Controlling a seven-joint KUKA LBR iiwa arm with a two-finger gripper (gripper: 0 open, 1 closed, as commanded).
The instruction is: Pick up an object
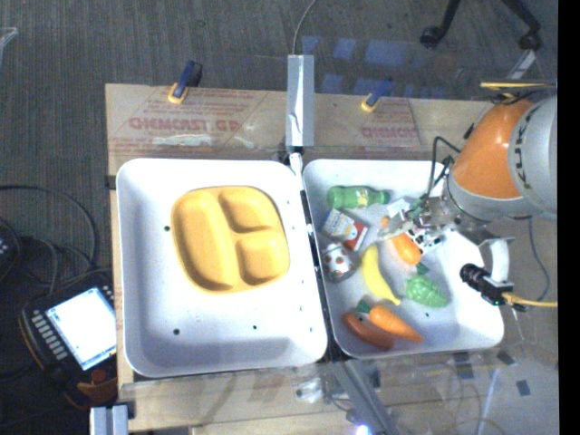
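Dark grey carpeted floor (136, 25) all round, office-chair base (480, 7) at top right, a lit handheld pendant (77, 324) with cables lying at lower left. Plywood bench top (208, 120) with faint red print, two clamps on its far edge: blue-yellow clamp (186, 80) left, a yellow one (376, 96) right. A metal post (300, 102) stands on the seam between the bins.

Left white shallow bin (145, 333): holds one yellow three-compartment plastic tray (231, 236), sitting up and centre; wide bare floor below and left of it, clear of every wall.

Right white shallow bin (476, 324): crowded. Grey arm with orange band (498, 166) comes in over the right wall. Gripper (419, 232) is low in the bin's upper middle, right over a small orange carrot-like toy (407, 249); cannot tell if the jaws are released or clenched, cannot tell if anything is between them.

Rest, big to small: orange toy carrot with green top (391, 321) lying on a red-brown piece (364, 331) near the front wall; green plastic bottle (355, 197) on its side near the far wall; yellow toy banana (377, 275) mid-bin; green toy grape bunch (426, 290) just right of the banana; small blue-white carton (338, 222) touching a red item (354, 236); small round white-red ball (337, 260) near the left wall.

Open floor only along the right part of that bin.
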